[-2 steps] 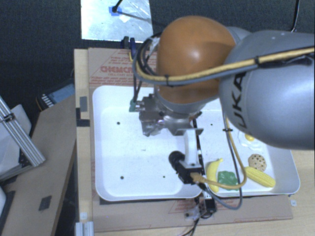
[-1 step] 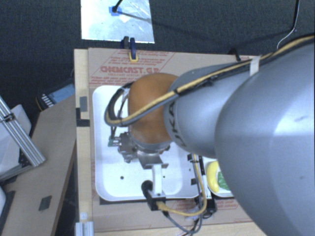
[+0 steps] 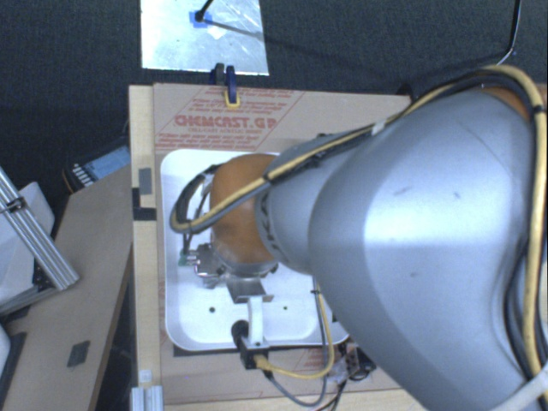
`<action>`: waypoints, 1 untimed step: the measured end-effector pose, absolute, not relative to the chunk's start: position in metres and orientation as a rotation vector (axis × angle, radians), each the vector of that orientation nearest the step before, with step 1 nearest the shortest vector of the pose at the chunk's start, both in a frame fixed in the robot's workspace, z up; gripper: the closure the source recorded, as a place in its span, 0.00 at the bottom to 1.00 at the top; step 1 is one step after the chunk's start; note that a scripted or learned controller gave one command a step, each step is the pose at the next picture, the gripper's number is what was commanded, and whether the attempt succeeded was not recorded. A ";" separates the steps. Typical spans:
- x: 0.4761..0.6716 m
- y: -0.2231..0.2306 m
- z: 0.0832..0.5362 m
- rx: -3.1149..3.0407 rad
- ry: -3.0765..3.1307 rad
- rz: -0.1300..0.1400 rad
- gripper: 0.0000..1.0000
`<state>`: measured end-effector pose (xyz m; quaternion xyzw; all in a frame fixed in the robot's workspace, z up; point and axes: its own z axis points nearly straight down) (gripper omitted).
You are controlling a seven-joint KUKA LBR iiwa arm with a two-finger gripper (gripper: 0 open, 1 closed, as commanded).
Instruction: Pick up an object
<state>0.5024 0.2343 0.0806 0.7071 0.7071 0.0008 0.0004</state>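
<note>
Object to pick up: its place cannot be told, because the bulky grey robot arm (image 3: pixel 411 229) covers much of the shallow white plastic bin (image 3: pixel 174 229). The arm reaches in from 3 o'clock, and its orange band (image 3: pixel 233 197) sits over the bin's middle. The gripper (image 3: pixel 247 291) hangs below the band, towards 6 o'clock, low over the bare white floor; whether it is apart or together cannot be told. The bin rests on a brown cardboard sheet with red lettering (image 3: pixel 227 114). At 12 o'clock from the bin, a small blue clamp (image 3: pixel 228 79) stands at the sheet's edge, with a shiny silver foil square (image 3: pixel 201 24) beyond it.
</note>
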 end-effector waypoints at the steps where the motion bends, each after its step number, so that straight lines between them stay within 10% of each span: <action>1: 0.579 0.234 0.173 2.214 2.219 0.019 1.00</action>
